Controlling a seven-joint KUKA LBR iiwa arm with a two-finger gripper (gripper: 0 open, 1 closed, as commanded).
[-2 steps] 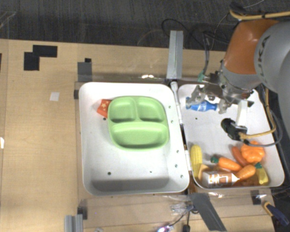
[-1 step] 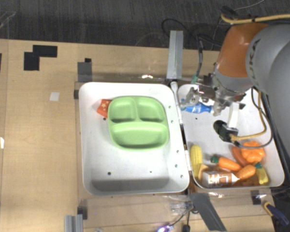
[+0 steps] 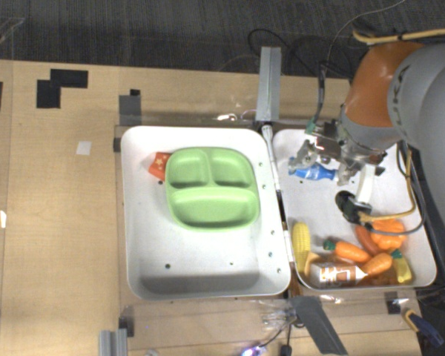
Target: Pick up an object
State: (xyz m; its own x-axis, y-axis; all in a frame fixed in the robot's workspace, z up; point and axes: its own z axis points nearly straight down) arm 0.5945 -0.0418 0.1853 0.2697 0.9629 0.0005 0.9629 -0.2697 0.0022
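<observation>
Gripper (image 3: 320,159) hangs low over the far end of the shallow white plastic bin (image 3: 319,213) it has reached into. Its metal parts blur together, so I cannot tell whether it is wide or narrow, and nothing can be seen clamped in it.

Right at its tip, touching or just under it, lies a small blue and white crumpled packet (image 3: 312,173). This looks like the object being tried for, since it sits alone on bare bin floor with room all round, an easy target for a straight descent. Whether it is gripped or only beside the tip is not clear.

Further off, toward the near end of the same bin, the other things are heaped against the wall. A yellow plastic corn cob (image 3: 302,242) lies along the divider side. Several orange plastic carrots (image 3: 351,251) overlap one another, and a brown bottle with a white label (image 3: 338,274) lies flat against the end wall. Packed so tightly, they would be harder to take singly.

Beyond the divider, well apart from the gripper, the neighbouring shallow white bin (image 3: 156,251) holds a green three-compartment plastic plate (image 3: 211,186). A small red flat piece (image 3: 158,165) peeks out from its far edge. Pale wooden tabletop (image 3: 59,199) surrounds both bins.
</observation>
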